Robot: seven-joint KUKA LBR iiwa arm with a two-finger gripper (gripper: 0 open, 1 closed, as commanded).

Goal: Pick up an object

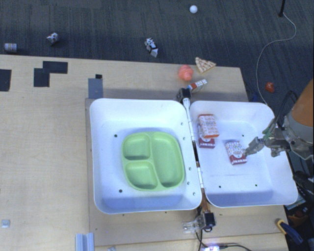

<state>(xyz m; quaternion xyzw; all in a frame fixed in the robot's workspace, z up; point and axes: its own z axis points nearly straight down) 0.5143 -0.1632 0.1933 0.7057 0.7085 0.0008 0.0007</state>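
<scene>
small red packet (236,151): lying flat in the right bin (274,193), about mid-floor, a bit tilted. red and white label, can't read it at this size

bigger packet (208,130): same bin, far-left part, just beside the wall the two bins share. orange-red top, darker red bottom. close to the small one but not touching it

gripper (254,146): reaching in from the right, tip low and right at the small packet's right edge. honestly can't tell if the claw is spread or clamped, too blurry and thin, and can't tell if it's actually touching the packet either

arm (300,125): grey body over the right rim of the right bin, slanting down and left towards the packet, orange bit at the far right edge

left bin (105,147): has a green divided plate (152,161) in the middle, three compartments

bench (44,171): light wood, black patches on the far left, some clips and cables at the seam between the bins, near and far side

far edge of bench: an orange ball (185,72) and a pizza-slice-looking toy (205,64) beside it

floor (122,24): dark carpet beyond the bench, a few small bits scattered about, a white ball (193,9), a thin cable looping down on the right
</scene>
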